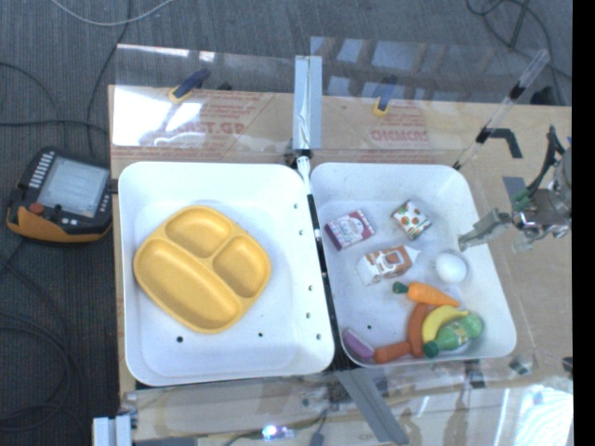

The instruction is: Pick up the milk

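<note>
Three small cartons lie in the right bin (465,186). A white carton with a brown and orange label (387,264), which looks like the milk, lies on its side near the bin's middle. A maroon carton (350,229) lies to its upper left. A white carton with green and orange print (410,219) lies behind it. My gripper (532,214) hangs at the view's right edge, just outside the bin's right rim. It is well to the right of the cartons and touches none of them.
A white egg (451,268), a carrot (430,294), a banana (444,320), a green item (462,334), a sausage (415,327) and a purple piece (357,344) crowd the right bin's front. The left bin (139,179) holds a yellow divided plate (201,268). A teach pendant (61,196) lies at far left.
</note>
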`<state>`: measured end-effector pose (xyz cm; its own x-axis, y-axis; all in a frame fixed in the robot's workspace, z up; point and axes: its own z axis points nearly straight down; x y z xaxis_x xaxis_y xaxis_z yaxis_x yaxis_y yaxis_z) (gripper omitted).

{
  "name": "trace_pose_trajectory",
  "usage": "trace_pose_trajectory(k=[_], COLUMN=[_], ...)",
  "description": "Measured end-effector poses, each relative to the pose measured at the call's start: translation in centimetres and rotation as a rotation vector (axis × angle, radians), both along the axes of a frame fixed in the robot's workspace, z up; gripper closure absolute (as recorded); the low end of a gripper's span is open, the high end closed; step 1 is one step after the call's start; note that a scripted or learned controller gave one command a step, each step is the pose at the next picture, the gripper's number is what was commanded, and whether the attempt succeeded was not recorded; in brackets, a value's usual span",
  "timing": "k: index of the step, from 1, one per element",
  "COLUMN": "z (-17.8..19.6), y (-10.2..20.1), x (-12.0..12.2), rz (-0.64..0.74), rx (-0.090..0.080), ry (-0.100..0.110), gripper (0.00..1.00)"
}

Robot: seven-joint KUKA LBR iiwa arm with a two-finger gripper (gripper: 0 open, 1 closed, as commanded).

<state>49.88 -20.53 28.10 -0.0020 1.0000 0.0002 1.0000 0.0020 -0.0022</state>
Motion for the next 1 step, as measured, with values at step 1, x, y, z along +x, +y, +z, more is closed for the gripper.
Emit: trace_pose_trajectory(k=[1], z=[7.72], y=[3.14], x=[-1.31], rz=[0.173], rx=[-0.001], ry=[-0.004], gripper=[0.0])
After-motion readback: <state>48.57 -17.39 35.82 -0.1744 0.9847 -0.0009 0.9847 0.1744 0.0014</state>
